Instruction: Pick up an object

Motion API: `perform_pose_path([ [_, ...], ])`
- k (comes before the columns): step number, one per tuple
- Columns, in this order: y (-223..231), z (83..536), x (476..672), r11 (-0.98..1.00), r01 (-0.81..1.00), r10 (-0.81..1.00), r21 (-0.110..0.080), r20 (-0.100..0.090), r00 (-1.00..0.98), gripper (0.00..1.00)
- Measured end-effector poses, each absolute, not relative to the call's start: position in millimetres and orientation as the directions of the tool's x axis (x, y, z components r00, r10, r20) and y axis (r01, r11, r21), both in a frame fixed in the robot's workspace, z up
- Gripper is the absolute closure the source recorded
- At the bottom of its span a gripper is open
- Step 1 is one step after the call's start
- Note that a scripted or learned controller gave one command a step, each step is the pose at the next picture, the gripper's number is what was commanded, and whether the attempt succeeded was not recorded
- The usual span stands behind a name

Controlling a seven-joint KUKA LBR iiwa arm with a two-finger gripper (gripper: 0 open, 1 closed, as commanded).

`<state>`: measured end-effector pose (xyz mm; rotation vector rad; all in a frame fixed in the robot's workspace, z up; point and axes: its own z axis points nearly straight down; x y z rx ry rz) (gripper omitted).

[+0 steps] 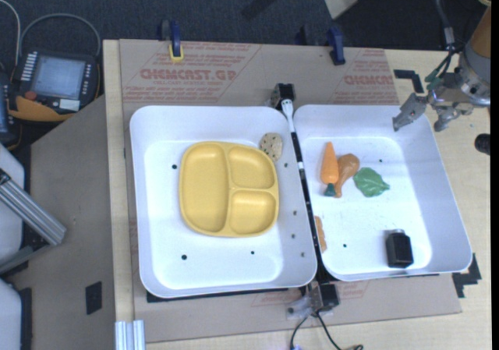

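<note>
Gripper (427,115) poised over the right bin's (437,185) far right corner.
Fingers are spread apart; nothing is held. Carrot (329,163) is left lying inside.

On the desk (86,185) two bins sat side by side; the left bin (152,185) held a divided plate (228,188) with a cookie (270,144) just behind its right corner. In the right bin (437,185), a carrot (329,162), a drumstick (343,170) and a leaf (371,182) clustered near the middle, a small box (398,248) lay in front, and the pincer (427,113) hung above the rear right rim.
</note>
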<state>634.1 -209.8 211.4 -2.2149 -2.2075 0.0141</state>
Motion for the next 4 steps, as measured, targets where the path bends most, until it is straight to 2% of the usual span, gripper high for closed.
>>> perform_pose_path([
  [1, -209, 221, 637.3, 0.000, 1.000, 1.000, -0.001, 0.000, 0.000, 0.00],
  [3, -214, 122, 619.3, -0.001, 1.000, 1.000, -0.007, 0.002, 0.001, 0.00],
  [4, -212, 82, 618.7, 0.000, 1.000, 1.000, -0.006, 0.004, 0.000, 0.00],
])
